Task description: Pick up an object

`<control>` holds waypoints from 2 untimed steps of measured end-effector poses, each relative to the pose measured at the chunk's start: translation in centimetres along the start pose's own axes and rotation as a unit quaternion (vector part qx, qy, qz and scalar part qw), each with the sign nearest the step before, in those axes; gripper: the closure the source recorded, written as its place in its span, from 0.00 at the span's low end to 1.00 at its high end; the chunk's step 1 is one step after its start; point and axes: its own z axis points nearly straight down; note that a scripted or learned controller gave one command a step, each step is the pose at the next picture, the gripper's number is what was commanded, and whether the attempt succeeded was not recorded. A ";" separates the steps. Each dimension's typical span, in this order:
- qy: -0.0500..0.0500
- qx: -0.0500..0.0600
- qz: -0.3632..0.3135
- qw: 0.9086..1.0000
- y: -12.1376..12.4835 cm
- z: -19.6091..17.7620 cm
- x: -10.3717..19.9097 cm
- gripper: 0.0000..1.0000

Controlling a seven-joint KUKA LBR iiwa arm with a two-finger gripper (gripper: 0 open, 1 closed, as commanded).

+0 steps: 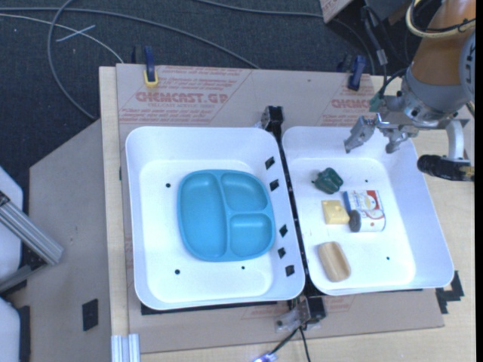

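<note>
My pincer (375, 136) hangs with fingers spread apart, nothing between them, at the right bin's (430, 202) far edge; nearest pick, the green object (329, 178), lies below-left of it toward the camera.

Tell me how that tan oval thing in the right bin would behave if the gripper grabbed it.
The tan oval piece looks rounded and smooth, so it may slip between fingers. It lies flat, so it probably won't roll. It seems small and likely light.
</note>
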 end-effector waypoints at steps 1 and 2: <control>-0.001 -0.008 -0.001 1.000 0.3 -0.9 0.0 0.00; -0.001 -0.005 -0.001 1.000 -0.3 5.0 0.5 0.00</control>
